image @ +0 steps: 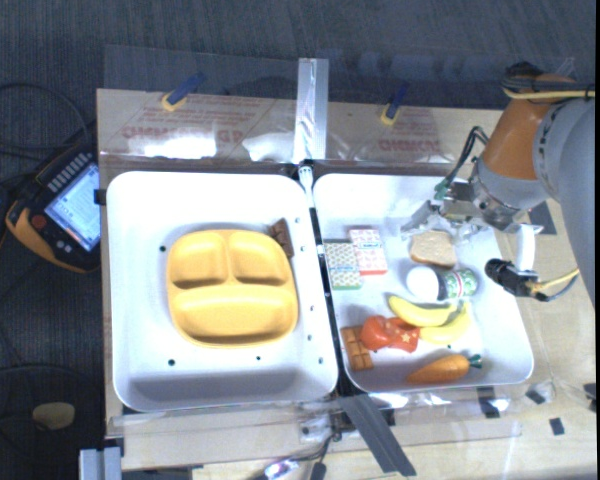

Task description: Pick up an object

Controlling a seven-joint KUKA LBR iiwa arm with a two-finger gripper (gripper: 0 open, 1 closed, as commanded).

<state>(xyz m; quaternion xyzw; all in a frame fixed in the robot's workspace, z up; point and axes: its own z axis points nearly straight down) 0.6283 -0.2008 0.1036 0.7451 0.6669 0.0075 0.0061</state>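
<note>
The right bin (510,363) holds a bread slice (432,252), a white egg (421,283), a small green can (460,284), a banana (432,314), a red pepper piece (390,334), a brown waffle square (355,349), a carrot (442,369) and two patterned cards (356,258). My gripper (444,220) hangs at the bin's upper right, just above the far edge of the bread slice. It is open, its fingers spread apart with nothing between them.
The left bin (140,368) carries a yellow divided tray (232,286) with a small brown piece (280,232) at its upper right corner. A ridge separates the two bins. A handheld pendant (65,213) lies off the bench to the left.
</note>
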